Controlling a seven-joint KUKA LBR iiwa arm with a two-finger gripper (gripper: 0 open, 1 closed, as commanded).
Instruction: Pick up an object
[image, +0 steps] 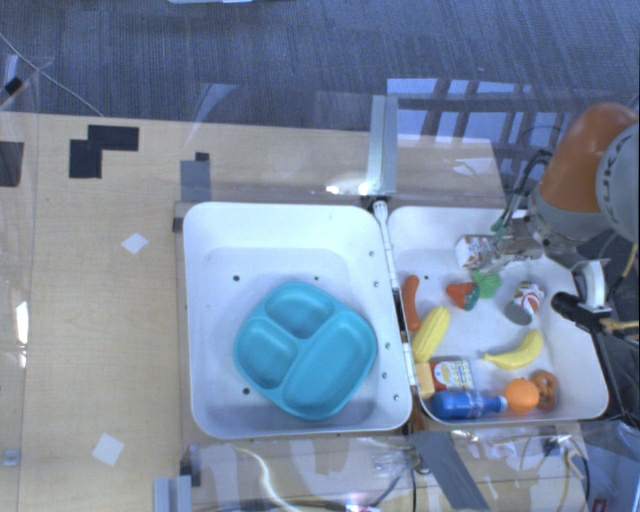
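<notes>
Gripper (488, 252) low near far edge of right bin (595, 400), fingers slightly parted, gripping nothing, just above carrot toy (472, 292). Approach step, pick not made. Next: drop onto carrot toy, close, lift. Blue plate (305, 348) sits in left bin (210, 300).

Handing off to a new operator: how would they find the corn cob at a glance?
Look in the right bin, the one crowded with toy food, not the left bin holding the blue divided plate. Near its left wall, below the orange sausage, lies the corn cob. It is stubby, straight and bumpy, unlike the smooth curved banana further right.
</notes>
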